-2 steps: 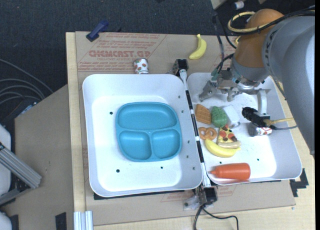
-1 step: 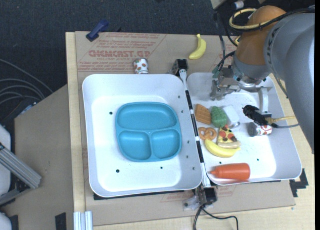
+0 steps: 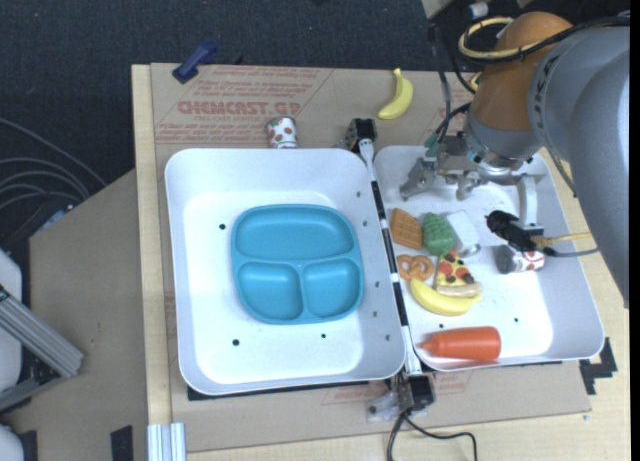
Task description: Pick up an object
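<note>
Landmark: the right bin [image 3: 560, 301]; every place below is told from it.
Tool [image 3: 440, 181]: over the bin's far end, near its left wall; the two fingers stand spread apart with nothing between them.
Arm [image 3: 592, 99]: hangs over the bin's far right corner, hides that corner, and is cut off by the picture's edge.
Green lump [image 3: 438, 232]: inside the bin, left of middle, just nearer than the tool; too blurred to name.
Cracker [image 3: 405, 229]: inside, touching the green lump's left side.
Pretzel [image 3: 413, 267]: inside, by the left wall, partly under the pizza slice [image 3: 457, 273].
Banana [image 3: 442, 299]: inside, just nearer than the pizza slice, which overlaps it.
Red bottle [image 3: 462, 344]: lying flat at the near wall.
Small can [image 3: 522, 261]: inside, right of middle; its markings are unreadable.
Left bin [image 3: 200, 199]: touching the right bin's left wall; holds a blue plate [image 3: 296, 261].
Second banana [image 3: 397, 97]: on the tabletop [image 3: 240, 109], beyond the right bin's far left corner.
</note>
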Motion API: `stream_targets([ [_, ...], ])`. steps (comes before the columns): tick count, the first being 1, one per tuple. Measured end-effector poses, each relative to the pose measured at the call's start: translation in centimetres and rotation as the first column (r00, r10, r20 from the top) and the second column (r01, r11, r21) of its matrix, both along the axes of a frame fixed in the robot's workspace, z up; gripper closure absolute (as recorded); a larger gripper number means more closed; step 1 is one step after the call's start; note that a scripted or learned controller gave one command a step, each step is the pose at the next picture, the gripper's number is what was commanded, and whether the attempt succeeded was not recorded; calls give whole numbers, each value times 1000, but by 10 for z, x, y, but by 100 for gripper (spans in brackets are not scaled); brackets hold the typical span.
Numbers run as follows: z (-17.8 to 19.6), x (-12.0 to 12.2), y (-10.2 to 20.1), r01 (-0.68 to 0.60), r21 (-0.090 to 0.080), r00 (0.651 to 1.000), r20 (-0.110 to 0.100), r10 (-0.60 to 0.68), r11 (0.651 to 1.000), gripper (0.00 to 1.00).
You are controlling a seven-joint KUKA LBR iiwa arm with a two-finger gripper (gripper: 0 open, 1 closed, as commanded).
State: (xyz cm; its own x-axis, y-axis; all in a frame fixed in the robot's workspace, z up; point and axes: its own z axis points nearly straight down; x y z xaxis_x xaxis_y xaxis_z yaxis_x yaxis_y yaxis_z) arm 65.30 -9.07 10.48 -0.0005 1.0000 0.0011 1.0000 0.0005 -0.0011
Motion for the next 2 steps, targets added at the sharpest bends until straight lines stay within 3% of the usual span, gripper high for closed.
stream_targets([
  [1, -20, 14, -1, -1, -1, 1000, 2, 1, 1000, 0],
  [2, -10, 14, -1, -2, -2, 1000, 4, 2, 1000, 100],
])
